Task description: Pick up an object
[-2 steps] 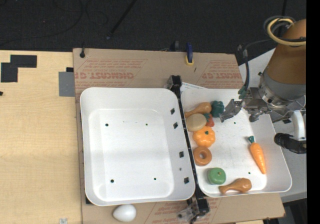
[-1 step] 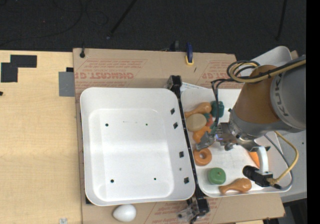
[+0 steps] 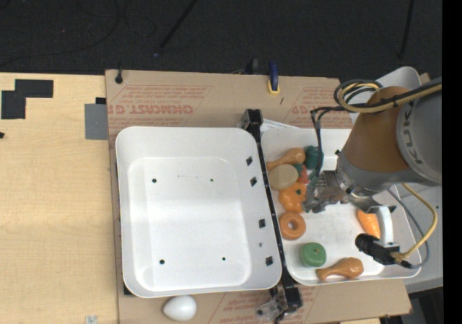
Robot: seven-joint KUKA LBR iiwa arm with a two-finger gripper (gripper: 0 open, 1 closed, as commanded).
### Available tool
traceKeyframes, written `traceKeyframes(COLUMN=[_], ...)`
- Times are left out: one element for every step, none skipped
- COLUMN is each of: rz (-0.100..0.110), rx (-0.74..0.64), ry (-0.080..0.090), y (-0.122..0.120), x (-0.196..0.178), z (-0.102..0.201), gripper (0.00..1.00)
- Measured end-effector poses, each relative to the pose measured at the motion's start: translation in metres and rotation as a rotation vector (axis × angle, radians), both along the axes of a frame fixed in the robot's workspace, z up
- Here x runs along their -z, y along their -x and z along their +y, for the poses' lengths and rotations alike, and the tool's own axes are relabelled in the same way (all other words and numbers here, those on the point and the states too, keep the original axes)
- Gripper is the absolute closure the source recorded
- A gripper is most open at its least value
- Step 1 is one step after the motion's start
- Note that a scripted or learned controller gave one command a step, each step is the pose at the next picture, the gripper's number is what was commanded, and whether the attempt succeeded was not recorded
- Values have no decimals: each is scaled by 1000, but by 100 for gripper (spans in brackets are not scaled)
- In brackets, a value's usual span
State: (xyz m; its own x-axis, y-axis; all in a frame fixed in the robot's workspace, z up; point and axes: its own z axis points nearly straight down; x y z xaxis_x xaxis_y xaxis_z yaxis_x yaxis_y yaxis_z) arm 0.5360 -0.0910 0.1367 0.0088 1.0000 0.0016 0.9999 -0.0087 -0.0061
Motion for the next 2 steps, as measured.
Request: traceKeyframes(rz=[-15, -7], rx=[-22, -14], ry=[-3, 1], y=[-83, -109], x=[-54, -68], z=[127, 186], gripper=[100, 100])
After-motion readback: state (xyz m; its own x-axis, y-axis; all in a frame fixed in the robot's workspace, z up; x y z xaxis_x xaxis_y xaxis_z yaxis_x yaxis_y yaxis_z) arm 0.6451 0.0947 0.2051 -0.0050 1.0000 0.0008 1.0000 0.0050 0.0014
